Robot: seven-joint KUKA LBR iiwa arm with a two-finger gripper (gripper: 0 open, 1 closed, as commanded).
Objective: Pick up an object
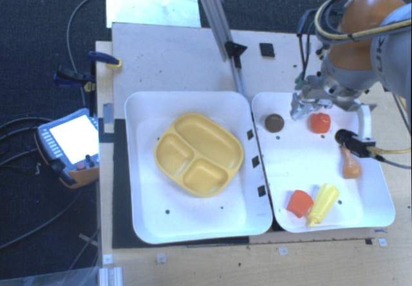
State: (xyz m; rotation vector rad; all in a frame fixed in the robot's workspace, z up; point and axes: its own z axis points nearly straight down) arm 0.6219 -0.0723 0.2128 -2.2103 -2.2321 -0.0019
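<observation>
- The gripper (305, 108) hangs over the right bin (380, 214), near its far edge; its fingers look slightly parted with nothing between them.
- Just beside it lies a red ball (320, 123), the likeliest target; a brown ball (275, 123) sits nearer the bin's left wall.
- The red ball looks light, smooth and rigid, so it may roll; closing across its middle seems best.
- Left bin (141, 214): a yellow tray (199, 153).

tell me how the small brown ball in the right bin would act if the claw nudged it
The brown ball looks round, so it would probably roll across the flat right bin floor. It seems small and likely light. With its curved sides, it may squirt out from closing fingers.
</observation>
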